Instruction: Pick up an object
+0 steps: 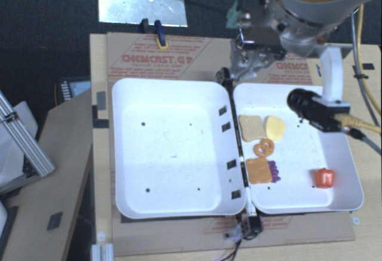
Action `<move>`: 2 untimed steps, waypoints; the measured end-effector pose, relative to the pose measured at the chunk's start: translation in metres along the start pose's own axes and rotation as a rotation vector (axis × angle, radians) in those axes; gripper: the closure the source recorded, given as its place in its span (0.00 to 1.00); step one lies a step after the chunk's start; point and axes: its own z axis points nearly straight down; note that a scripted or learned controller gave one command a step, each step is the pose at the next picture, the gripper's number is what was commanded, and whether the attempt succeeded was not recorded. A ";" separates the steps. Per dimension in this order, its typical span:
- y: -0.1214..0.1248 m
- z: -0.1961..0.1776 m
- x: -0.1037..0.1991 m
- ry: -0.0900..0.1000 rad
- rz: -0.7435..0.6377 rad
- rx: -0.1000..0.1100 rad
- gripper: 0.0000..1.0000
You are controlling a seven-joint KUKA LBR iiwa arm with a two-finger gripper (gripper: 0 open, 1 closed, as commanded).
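camera view is showing the gripper (253,57) hanging over the right bin's (343,158) far-left corner, its grip state too blurred to tell, while bread (251,127), pretzel (263,148) and tomato (324,178) are lying inside.

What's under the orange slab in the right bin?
A purple piece pokes out from the orange slab's right edge, on the right bin floor. How far it extends underneath is hidden.
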 end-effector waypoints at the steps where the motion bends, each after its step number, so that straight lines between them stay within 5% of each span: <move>1: 0.042 0.001 0.067 -0.003 -0.001 0.011 1.00; 2: 0.041 0.001 0.064 -0.005 0.004 0.013 0.00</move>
